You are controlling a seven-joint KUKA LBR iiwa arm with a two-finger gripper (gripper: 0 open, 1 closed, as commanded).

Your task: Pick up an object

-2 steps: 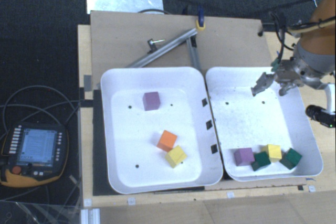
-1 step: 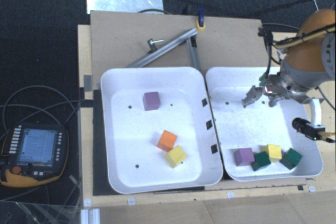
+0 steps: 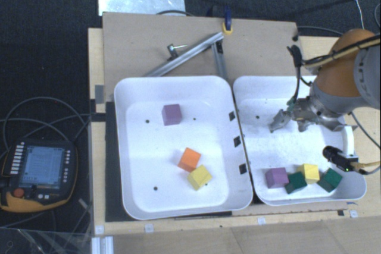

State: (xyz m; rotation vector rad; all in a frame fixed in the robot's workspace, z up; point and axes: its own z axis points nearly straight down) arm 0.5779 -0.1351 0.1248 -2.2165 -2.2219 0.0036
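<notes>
My gripper hangs over the upper middle of the right bin, its two grey fingers spread open with nothing between them. Along that bin's front wall lie a purple cube, a dark green cube, a yellow cube and a green cube, all well in front of the gripper. The left bin holds a purple cube, an orange cube and a yellow cube, the last two touching.
A metal bar lies on the brown board behind the bins. A teach pendant with its cables sits at the far left. The grey arm with its orange band fills the space right of the right bin.
</notes>
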